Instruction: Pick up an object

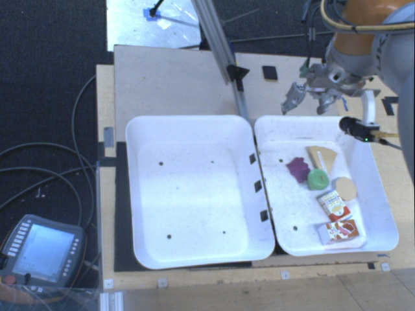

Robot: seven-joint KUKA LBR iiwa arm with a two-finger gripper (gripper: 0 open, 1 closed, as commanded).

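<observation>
1. The candidates all lie in the right bin [382, 235], clustered toward its 3 o'clock side: purple piece [298, 169], tan wedge [322, 157], green round piece [318, 179], tan disc [345, 188], orange-and-white packet [332, 203], red-and-white packet [340, 230].
2. The gripper [309, 100] hangs above the bin's 12 o'clock rim, over bare bench. I see its fingers [292, 98] spread apart with nothing between them, so it is released and unloaded.
3. Risk, my judgement: the purple piece, wedge and green piece touch or nearly touch. A descent there could clip a neighbour and push the target aside.
4. Risk: the two packets lie flat against the floor. Fingers may slide over them and close on nothing.
5. Risk: the disc and the red-and-white packet sit near the 3 o'clock wall; one finger could strike the wall on approach.
6. Risk: the left bin [149, 238] at 9 o'clock holds no candidate, so a descent there would be wasted.
7. Writing: both packets carry printing, too small for me to read. The pendant [40, 250] at 7 o'clock shows a lit screen, illegible.
</observation>
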